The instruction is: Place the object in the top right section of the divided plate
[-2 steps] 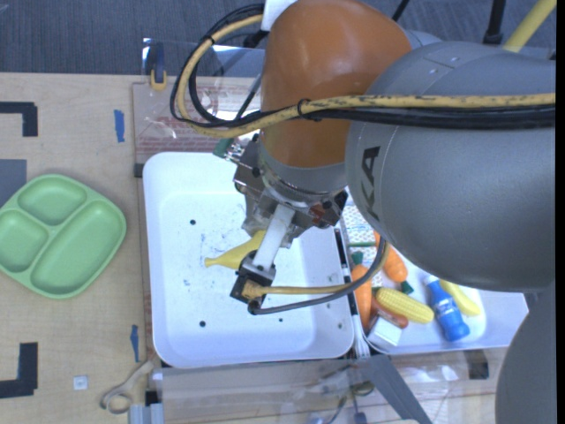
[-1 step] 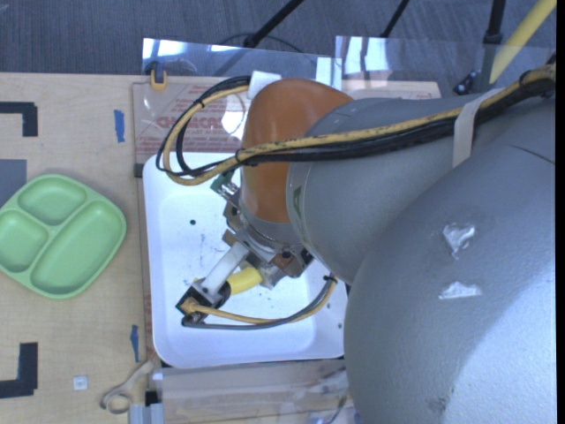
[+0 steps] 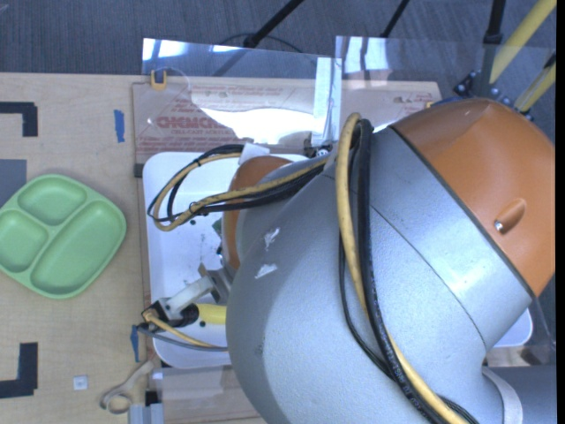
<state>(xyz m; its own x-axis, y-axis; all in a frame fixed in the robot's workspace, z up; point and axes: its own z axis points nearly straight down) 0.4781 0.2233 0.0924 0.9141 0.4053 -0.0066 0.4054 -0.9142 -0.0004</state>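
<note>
- The arm (image 3: 371, 281) was bent right down into the left white bin (image 3: 163, 175), which sat around mid-bench, and its bulk covered most of that bin
- The gripper (image 3: 210, 272) was low over the bin floor, on the side toward the bench's near edge. I honestly couldn't tell if it was clenched, released or grasping anything, the angle just didn't give it away
- Same story with the object: couldn't pick it out for sure. A few small dark bits (image 3: 215, 230) lay on the bin floor near the gripper, too tiny to name. My guess is the object was down in that bin, hidden under the arm
- The green divided plate (image 3: 88, 237) sat bare near the bench's left edge, well apart from the bin
- So I'd call this the pick step, with the task barely begun
- To do it well: get a centred, firm grip before lifting, then go straight up far enough to clear the bin wall before heading toward the left edge
- The plate sat turned at an angle, so "top right" needs care. Line up over the right section, and come down close before letting go so nothing hops the divider
</note>
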